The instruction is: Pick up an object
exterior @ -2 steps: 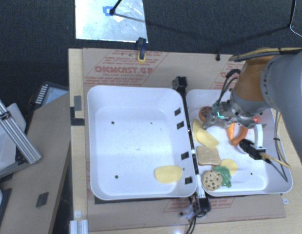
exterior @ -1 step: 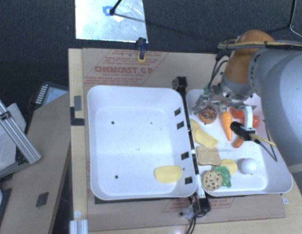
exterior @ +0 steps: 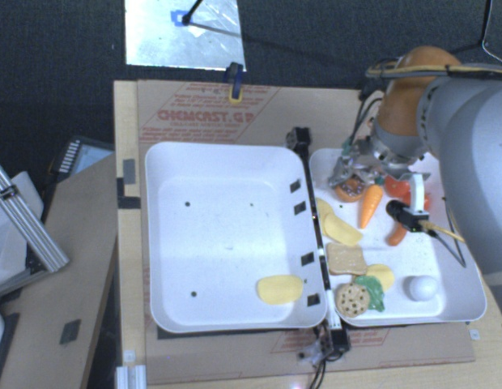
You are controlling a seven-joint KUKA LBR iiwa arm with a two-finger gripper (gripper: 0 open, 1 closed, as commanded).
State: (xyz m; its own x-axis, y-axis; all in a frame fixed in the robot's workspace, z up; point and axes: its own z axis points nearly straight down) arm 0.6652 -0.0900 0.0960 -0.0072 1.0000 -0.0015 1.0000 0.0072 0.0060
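My gripper [exterior: 350, 174] is low over the far left corner of the right bin [exterior: 470, 298]. It hangs directly above a round orange-brown toy food [exterior: 348, 191], whose top it hides. An orange carrot [exterior: 370, 206] lies just to the right of the gripper, pointing toward the front. I see nothing lifted off the bin floor. The grey arm with its orange band [exterior: 413, 96] comes in from the upper right.
The right bin also holds a red piece [exterior: 397, 187], a small orange piece [exterior: 396, 235], a yellow slice [exterior: 342, 230], toast [exterior: 346, 258], a cookie [exterior: 350, 300], a green piece [exterior: 372, 292] and a white ball [exterior: 421, 287]. A yellow slice [exterior: 280, 289] lies in the left bin [exterior: 170, 217].
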